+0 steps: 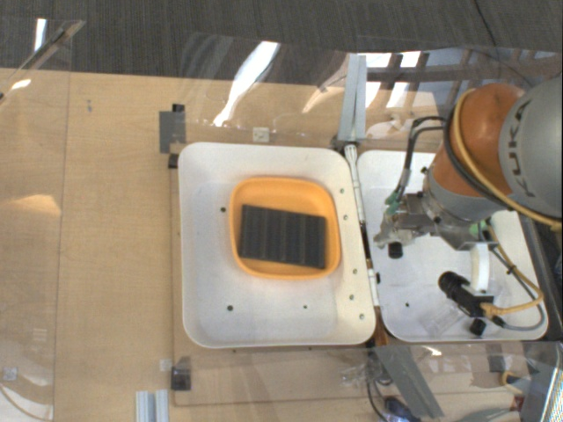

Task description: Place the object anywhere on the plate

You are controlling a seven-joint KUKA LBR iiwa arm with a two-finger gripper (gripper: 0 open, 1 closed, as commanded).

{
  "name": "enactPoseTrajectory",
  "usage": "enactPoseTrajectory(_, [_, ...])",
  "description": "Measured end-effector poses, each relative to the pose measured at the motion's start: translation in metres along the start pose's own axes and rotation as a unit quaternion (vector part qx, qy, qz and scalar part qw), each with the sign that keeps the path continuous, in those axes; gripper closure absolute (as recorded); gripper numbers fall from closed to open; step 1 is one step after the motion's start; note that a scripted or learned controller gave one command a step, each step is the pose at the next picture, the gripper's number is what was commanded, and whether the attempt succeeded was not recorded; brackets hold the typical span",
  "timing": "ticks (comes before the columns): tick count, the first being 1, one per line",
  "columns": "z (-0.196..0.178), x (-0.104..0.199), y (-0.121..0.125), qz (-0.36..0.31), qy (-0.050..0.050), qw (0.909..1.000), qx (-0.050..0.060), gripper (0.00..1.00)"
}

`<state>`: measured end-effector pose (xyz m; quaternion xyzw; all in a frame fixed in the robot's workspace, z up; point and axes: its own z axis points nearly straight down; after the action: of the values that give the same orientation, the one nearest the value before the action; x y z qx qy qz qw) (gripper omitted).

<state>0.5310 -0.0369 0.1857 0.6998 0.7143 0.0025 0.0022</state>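
- Camera view from above the bench shows my gripper (393, 229) hanging over the right bin (413, 315), close to the wall it shares with the left bin (207, 306).
- Whether my grip is spread or closed I cannot tell. The wrist housing hides it from this slant, and I cannot make out anything carried there.
- The task's thing, a dark ribbed rectangular slab (283, 236), lies flat on the orange plate (239, 196) in the middle of the left bin, well apart from me.
- It sits square inside the plate's rim with orange showing on all sides. So it rests on the flat base and is not tipped on the edge, which I judge a stable lie.
- By how things lie, the placing looks done. That is likely why my arm (493, 139) stands off over the other bin, clear of the plate.
- If anything is left, it is only to keep away, since a sweep across the shared wall could nudge the plate.
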Motion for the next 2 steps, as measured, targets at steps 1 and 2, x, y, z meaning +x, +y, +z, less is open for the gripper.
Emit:
enactPoseTrajectory(1, [-0.012,0.069,0.007,0.048,0.0,0.9988,0.002,1.0])
enactPoseTrajectory(2, [0.002,0.131,0.041,0.026,0.0,0.9997,0.002,1.0])
